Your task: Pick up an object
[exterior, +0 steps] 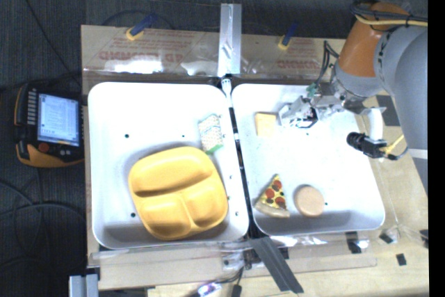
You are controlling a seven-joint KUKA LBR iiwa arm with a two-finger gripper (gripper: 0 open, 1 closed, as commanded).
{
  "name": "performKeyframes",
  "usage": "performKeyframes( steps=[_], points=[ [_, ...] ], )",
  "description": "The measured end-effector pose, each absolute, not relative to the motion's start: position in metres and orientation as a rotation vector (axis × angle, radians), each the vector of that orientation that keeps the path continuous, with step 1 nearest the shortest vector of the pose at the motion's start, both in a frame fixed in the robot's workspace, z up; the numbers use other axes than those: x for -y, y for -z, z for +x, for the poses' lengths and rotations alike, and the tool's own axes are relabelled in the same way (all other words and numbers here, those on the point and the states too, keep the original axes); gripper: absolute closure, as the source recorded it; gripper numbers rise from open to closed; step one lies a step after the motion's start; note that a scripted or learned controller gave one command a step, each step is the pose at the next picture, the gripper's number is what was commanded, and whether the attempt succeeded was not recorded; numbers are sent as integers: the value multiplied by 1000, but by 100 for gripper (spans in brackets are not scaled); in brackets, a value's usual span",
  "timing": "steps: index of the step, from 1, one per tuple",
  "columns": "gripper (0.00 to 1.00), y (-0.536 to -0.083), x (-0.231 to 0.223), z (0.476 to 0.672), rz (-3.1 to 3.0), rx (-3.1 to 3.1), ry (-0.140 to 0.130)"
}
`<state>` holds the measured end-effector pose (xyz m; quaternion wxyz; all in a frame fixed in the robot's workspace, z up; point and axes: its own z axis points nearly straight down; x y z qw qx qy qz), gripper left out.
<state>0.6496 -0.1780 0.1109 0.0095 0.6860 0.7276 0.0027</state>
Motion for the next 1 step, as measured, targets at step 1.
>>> performKeyframes(
  steps=[1],
  points=[
    [0,-104,186,661,2146,-2280,-11]
  ],
)
